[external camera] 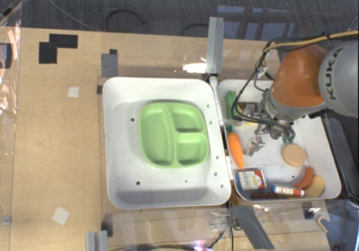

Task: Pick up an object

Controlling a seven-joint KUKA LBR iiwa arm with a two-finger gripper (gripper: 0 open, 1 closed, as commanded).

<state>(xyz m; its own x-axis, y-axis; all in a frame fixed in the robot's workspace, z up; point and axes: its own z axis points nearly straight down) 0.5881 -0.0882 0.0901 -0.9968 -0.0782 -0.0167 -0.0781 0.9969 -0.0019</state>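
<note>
My gripper [256, 146] hangs over the middle of the right bin [331, 154], its metal fingers pointing down and slightly parted with nothing seen between them. An orange carrot [236, 149] lies just left of the fingertips, along the bin's left wall. A round tan disc [294, 155] rests to the right of the gripper. Near the front edge lie a small red-and-blue packet [250, 179], a marker-like tube [284, 191], a red sausage [305, 176] and a tan lump [317, 186]. A green item [230, 102] sits at the bin's back left.
The left bin [120, 132] holds a green divided tray [173, 134]. A raised divider [220, 126] separates the two bins. The grey arm with its orange band [300, 78] covers the right bin's back part. Wooden bench [50, 143] spreads to the left.
</note>
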